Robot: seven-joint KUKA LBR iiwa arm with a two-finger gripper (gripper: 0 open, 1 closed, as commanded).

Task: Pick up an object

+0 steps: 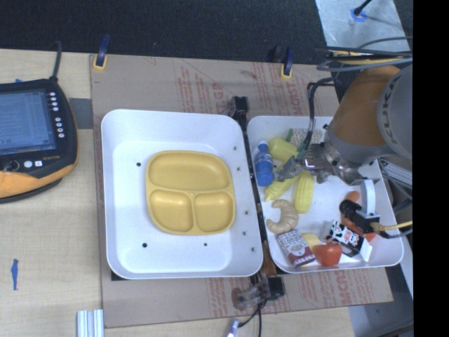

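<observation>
Tool [298, 161] above corn [304, 192]; labels unreadable

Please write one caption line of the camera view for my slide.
KUKA arm's gripper low in the right bin among toy foods, by a corn cob; the left bin bears a yellow tray.

Small toy foods [303, 192] heaped loosely in the right bin [390, 258].

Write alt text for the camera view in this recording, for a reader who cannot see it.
The robot arm reaches from the right, its claw low among toy foods in the right bin: corn, a croissant, a blue bottle. The left bin holds a yellow divided tray; a tablet controller lies at far left.
</observation>
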